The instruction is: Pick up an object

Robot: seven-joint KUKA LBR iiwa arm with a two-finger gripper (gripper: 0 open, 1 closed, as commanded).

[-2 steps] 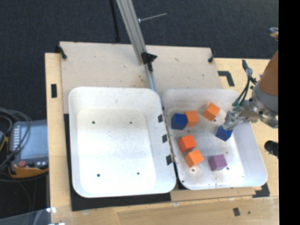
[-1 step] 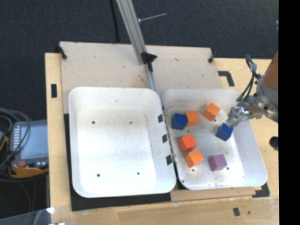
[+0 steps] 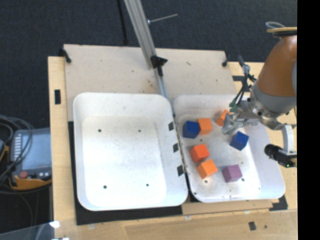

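Claw sits low in the right bin, between an orange block and a blue cube; can't tell its grip from here. Another blue cube, three orange ones and a purple cube lie nearby

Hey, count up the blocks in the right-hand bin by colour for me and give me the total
Orange blocks: 4
Blue blocks: 2
Purple blocks: 1
Total: 7, all in the right bin.
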